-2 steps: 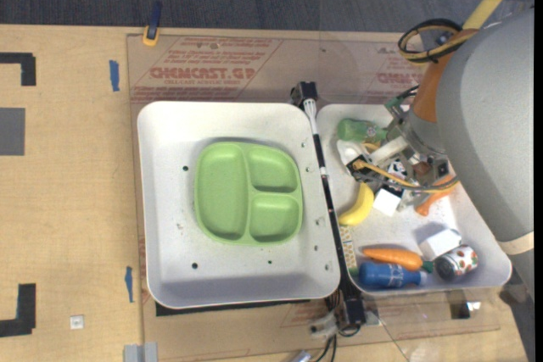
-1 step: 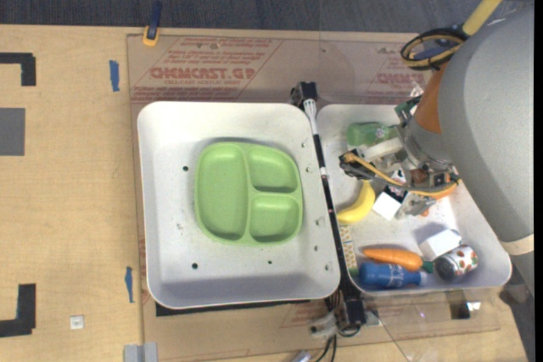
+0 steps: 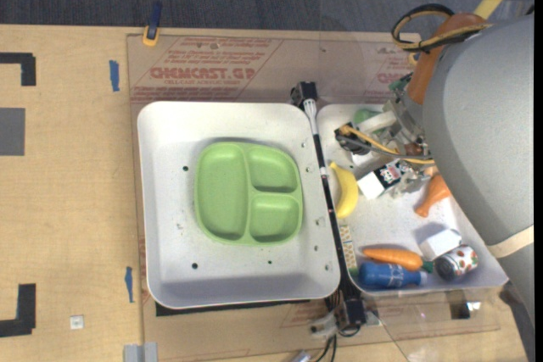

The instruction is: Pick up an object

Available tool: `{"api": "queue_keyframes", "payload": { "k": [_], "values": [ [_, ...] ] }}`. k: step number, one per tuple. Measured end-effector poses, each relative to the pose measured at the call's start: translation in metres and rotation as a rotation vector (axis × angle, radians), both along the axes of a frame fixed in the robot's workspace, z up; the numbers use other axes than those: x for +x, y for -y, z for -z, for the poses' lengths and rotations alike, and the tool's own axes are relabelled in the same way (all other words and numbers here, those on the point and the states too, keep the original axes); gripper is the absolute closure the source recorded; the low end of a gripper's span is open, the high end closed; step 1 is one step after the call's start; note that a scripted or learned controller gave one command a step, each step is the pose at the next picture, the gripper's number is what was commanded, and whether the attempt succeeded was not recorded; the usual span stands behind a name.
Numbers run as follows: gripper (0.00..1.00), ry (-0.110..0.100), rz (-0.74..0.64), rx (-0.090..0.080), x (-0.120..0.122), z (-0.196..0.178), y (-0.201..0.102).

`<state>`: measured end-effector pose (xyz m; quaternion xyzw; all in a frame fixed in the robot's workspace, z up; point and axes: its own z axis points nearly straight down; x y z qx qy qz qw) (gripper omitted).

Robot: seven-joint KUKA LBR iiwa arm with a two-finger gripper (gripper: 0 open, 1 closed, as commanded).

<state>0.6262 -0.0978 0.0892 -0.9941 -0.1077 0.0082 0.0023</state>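
Note:
The right bin point(image 3: 382, 220) holds a yellow banana point(image 3: 346, 189) by its left wall, an orange carrot point(image 3: 392, 256), a blue bottle point(image 3: 390, 275) along the front, a white block point(image 3: 441, 242), a small round toy point(image 3: 456, 264) and an orange piece point(image 3: 433, 194). The arm's grey body point(image 3: 484, 123) covers the bin's right side. My gripper point(image 3: 392, 164) reaches down in the bin's back part, among wires and a small white card point(image 3: 371, 183); its fingers are lost in the clutter.
The left bin point(image 3: 161, 208) carries a green divided plate point(image 3: 249, 192). A black bar point(image 3: 321, 174) runs between the two bins. Cardboard point(image 3: 68, 182) with blue tape marks covers the bench to the left.

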Motion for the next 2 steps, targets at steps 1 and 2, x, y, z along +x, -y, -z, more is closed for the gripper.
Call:
{"api": "queue_keyframes", "payload": {
  "k": [1,2],
  "values": [
    [0.0,0.019,-0.004,-0.005,0.008,-0.059,0.08],
    [0.0,-0.041,-0.24,-0.006,0.017,-0.003,0.016]
  ]
}}
